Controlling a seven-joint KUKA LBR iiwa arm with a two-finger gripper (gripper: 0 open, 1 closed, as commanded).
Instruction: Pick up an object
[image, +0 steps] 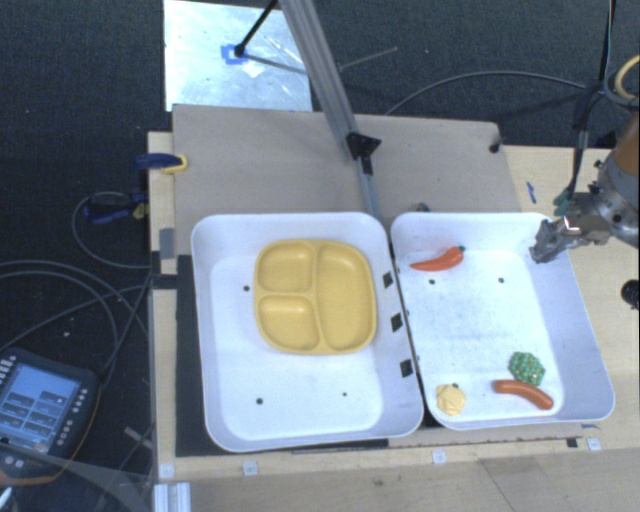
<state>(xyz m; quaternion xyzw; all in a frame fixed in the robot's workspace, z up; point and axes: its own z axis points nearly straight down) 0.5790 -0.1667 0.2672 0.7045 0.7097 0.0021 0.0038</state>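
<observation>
**Camera view: gripper above the right bin's far corner, four small things lying in the bin**

The arm (622, 190) comes in from the three o'clock side, and its gripper (548, 245) hangs over the right bin (580, 310) near that bin's one o'clock corner. Whether the pincer is wide or narrow I cannot tell, and nothing shows between its tips.

Inside the right bin, an orange-red chili pepper (438, 260) lies toward eleven o'clock, well apart from the gripper. Toward five o'clock sits a green broccoli piece (526, 367), with a red-orange sausage (523, 393) just beside it on the six o'clock side. A small yellow piece (451, 400) rests near the seven o'clock corner.

The left bin (225, 400) holds a yellow divided plate (314, 296), lying flat toward its twelve o'clock half, its three compartments facing up.
</observation>
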